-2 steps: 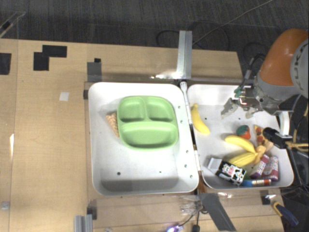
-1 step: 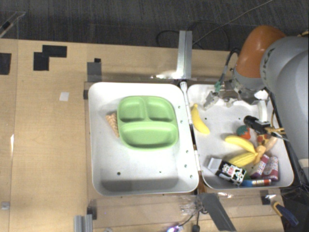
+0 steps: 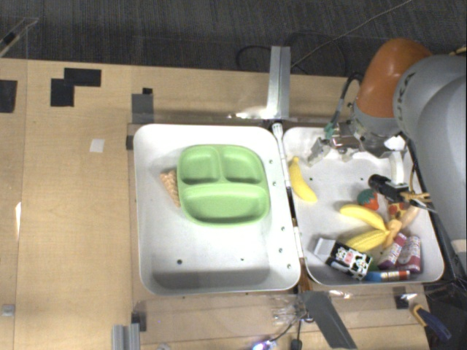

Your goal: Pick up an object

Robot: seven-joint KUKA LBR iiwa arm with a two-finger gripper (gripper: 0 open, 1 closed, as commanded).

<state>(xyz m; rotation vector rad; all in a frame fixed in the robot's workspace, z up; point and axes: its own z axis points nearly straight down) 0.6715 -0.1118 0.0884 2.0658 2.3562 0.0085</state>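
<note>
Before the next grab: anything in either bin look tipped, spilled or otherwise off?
One thing: the green divided tray in the left bin lies on top of a tan textured item, which pokes out from under its left edge. In the right bin, the loose banana lies apart from the pile heaped at the right. Nothing looks spilled or broken.

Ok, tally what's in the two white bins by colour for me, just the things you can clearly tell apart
Green: 1, the green sectioned plastic plate in the left bin.
Yellow: 3, yellow banana-shaped pieces in the right bin.
Black: 1, a black printed box.
Total: 5. The small clutter at the right is too jumbled to count.
</note>
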